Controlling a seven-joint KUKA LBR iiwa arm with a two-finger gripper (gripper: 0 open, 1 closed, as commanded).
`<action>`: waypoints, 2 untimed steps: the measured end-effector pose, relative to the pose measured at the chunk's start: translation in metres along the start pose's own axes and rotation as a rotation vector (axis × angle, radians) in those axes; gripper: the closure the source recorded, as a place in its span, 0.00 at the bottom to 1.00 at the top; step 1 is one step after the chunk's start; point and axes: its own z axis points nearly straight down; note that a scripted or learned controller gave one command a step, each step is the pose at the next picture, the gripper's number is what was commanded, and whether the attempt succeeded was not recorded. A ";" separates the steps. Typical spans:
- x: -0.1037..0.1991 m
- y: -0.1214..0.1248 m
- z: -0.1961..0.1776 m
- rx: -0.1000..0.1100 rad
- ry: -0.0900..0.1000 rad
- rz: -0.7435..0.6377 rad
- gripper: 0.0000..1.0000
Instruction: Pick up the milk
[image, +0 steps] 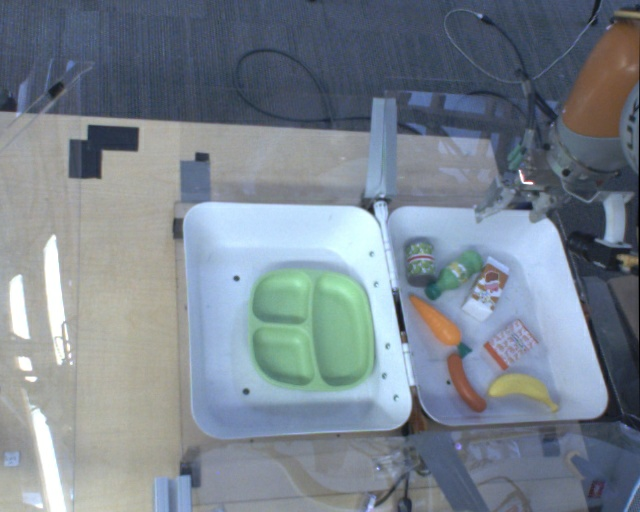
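Observation:
The milk, a small white carton (486, 288) with a red picture on its face, lies in the right bin (572, 300) near the middle of its far half. A green bottle (455, 275) lies right beside it on the left. My gripper (515, 208) hangs over the far rim of the right bin, up and to the right of the carton and apart from it. Its two fingers are spread open with nothing between them.
The right bin also holds a small can (420, 258), a carrot (435, 320), a red sausage (466, 382), a red-and-white box (512, 343) and a banana (522, 390). A green divided plate (310, 328) sits in the left bin (210, 300).

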 end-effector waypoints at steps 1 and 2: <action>-0.036 -0.032 0.101 -0.028 -0.007 0.003 0.00; -0.005 -0.092 0.127 -0.004 0.000 -0.024 0.00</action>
